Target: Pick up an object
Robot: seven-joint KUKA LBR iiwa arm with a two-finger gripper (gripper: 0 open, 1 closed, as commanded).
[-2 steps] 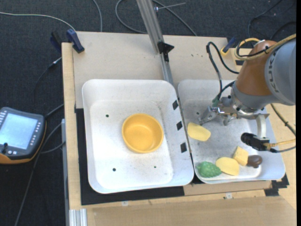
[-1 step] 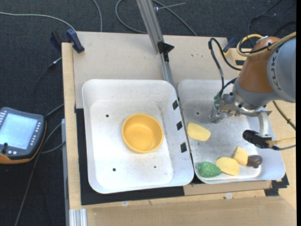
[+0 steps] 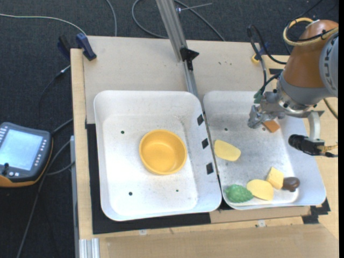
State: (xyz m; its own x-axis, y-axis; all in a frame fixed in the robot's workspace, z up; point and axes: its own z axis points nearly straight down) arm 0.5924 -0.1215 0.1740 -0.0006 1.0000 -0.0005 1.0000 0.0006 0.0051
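We see the gripper raised at the upper right of the frame with a small orange piece at its tip; whether it grips the piece, we cannot tell, so the pick looks unconfirmed.

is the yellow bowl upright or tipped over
Upright. The yellow bowl sits on its base in the left bin, its round opening facing up so the inside shows, and nothing is visible inside it.
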